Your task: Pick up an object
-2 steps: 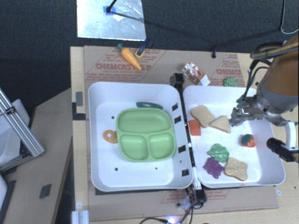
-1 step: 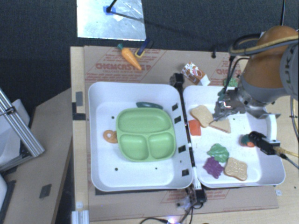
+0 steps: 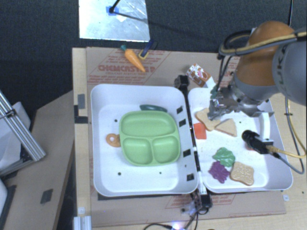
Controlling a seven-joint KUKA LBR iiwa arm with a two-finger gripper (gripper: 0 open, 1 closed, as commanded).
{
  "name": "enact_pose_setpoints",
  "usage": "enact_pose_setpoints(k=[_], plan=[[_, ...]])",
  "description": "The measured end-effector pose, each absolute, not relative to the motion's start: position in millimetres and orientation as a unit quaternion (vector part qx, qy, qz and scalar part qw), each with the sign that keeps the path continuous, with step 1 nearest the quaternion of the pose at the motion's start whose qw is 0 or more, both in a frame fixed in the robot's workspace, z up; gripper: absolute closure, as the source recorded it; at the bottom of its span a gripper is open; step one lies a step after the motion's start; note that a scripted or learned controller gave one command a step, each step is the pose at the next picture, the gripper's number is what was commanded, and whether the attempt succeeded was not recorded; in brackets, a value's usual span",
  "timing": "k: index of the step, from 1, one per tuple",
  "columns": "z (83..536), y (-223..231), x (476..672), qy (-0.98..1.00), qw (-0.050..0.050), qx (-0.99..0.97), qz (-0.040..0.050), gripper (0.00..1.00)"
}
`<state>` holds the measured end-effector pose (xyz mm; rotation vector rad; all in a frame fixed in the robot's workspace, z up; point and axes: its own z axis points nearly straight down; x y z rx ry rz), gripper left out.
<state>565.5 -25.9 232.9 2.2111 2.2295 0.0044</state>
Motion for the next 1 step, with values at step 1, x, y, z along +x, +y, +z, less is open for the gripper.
enact_pose_setpoints(k=[1], plan=[[220.8, -44.3, 564.0, 0.707, 0.000, 0.707, -0.0001, 1.00]])
